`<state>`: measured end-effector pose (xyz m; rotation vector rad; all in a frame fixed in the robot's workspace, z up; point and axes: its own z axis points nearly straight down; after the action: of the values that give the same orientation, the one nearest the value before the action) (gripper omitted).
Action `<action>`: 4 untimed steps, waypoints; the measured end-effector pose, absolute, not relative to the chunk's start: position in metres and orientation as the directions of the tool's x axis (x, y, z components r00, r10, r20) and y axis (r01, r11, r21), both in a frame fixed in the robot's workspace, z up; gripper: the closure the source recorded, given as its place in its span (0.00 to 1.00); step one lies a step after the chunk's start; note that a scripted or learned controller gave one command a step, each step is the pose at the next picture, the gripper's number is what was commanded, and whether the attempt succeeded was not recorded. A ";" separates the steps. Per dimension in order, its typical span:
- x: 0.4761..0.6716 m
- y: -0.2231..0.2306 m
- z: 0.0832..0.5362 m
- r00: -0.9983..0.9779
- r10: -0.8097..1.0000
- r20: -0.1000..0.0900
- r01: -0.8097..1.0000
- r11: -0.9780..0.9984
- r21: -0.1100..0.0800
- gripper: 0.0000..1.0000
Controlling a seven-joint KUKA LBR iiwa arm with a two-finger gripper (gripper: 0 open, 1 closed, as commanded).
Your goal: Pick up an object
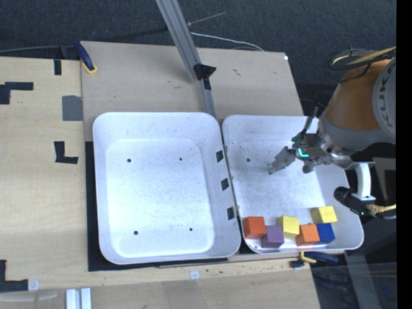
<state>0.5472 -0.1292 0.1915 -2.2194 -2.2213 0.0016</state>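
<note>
Several small blocks lie along the front edge of the right bin [257, 137]: an orange block [255, 226], a purple block [275, 235], a yellow block [291, 224], a second orange block [309, 234], a blue block [326, 233] and another yellow block [325, 214]. My gripper [293, 166] hangs over the middle of the right bin, well behind the row of blocks. It is open, its two grey fingers spread apart with nothing between them.
The left bin [103, 134] sits beside the right one, with black clips on the shared wall. A slanted metal rail [180, 31] runs from the top of the bench to the bins' back edge. The arm's orange band [357, 102] stands at the right.
</note>
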 end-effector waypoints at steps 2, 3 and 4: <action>0.661 -0.078 0.235 -0.002 1.000 0.000 1.000 0.002 0.004 0.00; 0.667 -0.102 0.087 0.000 1.000 -0.001 1.000 0.000 -0.009 0.00; 0.622 -0.093 0.132 0.000 1.000 -0.001 1.000 0.000 -0.002 0.00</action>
<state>0.6219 -0.0932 0.1316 -2.2214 -2.2206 0.0025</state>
